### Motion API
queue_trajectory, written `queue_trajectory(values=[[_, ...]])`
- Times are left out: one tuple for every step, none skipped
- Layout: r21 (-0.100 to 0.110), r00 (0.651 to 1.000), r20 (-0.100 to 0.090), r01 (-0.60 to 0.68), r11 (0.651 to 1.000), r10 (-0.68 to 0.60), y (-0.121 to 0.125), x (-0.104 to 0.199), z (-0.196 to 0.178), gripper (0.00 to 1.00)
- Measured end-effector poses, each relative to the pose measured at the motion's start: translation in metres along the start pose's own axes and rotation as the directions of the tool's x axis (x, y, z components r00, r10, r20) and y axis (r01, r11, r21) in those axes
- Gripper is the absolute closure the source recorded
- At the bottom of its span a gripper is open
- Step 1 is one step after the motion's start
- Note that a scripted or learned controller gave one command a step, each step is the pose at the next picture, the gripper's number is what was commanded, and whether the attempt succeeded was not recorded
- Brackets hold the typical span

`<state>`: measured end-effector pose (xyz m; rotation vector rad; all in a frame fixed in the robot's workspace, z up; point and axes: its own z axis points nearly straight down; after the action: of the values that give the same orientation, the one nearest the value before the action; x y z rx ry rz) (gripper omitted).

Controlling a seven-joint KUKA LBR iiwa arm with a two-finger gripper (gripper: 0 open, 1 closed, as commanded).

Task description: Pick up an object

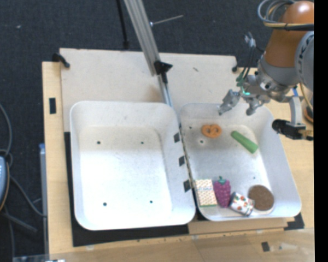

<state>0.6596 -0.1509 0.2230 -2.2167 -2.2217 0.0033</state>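
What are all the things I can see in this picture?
Shallow white bins: two, white, side by side on the bench.
Orange pretzel-shaped toy: one, orange, far part of the right bin.
Green cylinder-shaped piece: one, green, right of the pretzel.
Small pale box: one, cream and yellowish, near edge of the right bin.
Purple grape-like toy: one, purple, beside the box.
Small white can with red spots: one, near edge.
Brown round disc: one, brown, near right corner.
Grey arm with orange band: one, with its jaws open above the right bin's far edge.
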Motion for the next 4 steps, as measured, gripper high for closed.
queue_trajectory(values=[[-0.005,1.0,0.003,0.002,1.0,-0.002,0.001,-0.001,-0.004,0.0],[0.0,1.0,0.003,0.003,1.0,-0.003,-0.003,0.005,0.057,0.0],[0.0,1.0,0.003,0.002,1.0,-0.002,-0.006,0.011,0.103,0.0],[-0.002,1.0,0.004,0.0,1.0,0.0,-0.006,0.009,0.123,0.0]])
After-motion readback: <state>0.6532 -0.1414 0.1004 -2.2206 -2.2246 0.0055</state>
